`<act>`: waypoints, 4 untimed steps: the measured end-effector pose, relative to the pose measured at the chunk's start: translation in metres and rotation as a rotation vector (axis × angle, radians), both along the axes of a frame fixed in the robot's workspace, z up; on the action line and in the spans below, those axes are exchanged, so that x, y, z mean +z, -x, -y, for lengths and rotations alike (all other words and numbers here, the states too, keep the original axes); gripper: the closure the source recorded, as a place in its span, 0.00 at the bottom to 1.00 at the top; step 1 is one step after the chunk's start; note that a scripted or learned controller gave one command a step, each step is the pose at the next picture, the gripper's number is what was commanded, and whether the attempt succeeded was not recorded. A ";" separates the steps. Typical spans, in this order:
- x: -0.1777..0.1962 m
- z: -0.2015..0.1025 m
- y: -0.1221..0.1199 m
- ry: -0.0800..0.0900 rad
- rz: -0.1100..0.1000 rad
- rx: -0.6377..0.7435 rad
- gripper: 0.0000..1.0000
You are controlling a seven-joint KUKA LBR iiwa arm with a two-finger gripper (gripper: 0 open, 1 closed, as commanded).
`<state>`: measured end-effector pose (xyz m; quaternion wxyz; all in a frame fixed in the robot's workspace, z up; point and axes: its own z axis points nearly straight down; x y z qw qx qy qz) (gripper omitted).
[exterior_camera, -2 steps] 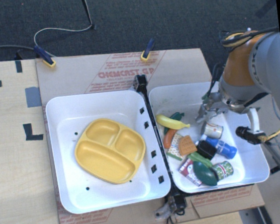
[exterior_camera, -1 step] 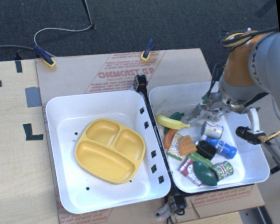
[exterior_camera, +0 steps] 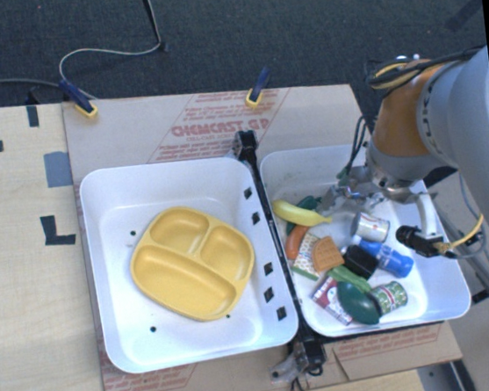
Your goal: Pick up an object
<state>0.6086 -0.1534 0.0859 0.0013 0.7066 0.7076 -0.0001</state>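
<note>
Two bins: side by side on the bench, the left bin (exterior_camera: pixel 104 278) with a yellow divided plate (exterior_camera: pixel 192 261) lying flat in it, the right bin (exterior_camera: pixel 451 289) with a heap of small goods.
Arm: grey with an orange band, reaching in from the right, wrist low over the far part of the heap.
Gripper (exterior_camera: pixel 356 192): down among the clutter beside a small silver can (exterior_camera: pixel 371 226); from where I stand the fingers blur into the objects, so I cannot tell how wide they stand or whether anything sits between them.
Likely target: the silver can, just near of the gripper, or the banana (exterior_camera: pixel 300 213), just left of it at the far left of the heap.
Handling, can: probably light, stiff and slick-sided, so it may roll; best pinched across its round body.
Handling, banana: looks like a toy, light and firm, curved; take it across the middle.
Other goods: blue bottle (exterior_camera: pixel 395 262), dark green rounded piece (exterior_camera: pixel 358 302), green-labelled tin (exterior_camera: pixel 389 295), tan cracker-like square (exterior_camera: pixel 326 254), packed touching one another.
Writing: red print on the cardboard sheet (exterior_camera: pixel 219 131) under the bins, roughly "CHEMCAST GP", seen upside down; labels on the goods are too small to read.
</note>
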 end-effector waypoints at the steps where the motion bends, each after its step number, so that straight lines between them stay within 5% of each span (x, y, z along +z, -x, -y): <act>1: 0.010 0.000 0.000 0.001 0.001 0.000 1.00; 2: 0.106 -0.024 -0.051 -0.001 0.001 0.001 1.00; 3: 0.064 -0.032 -0.059 -0.001 -0.004 -0.001 1.00; 4: 0.065 -0.032 -0.059 0.000 -0.003 0.000 0.00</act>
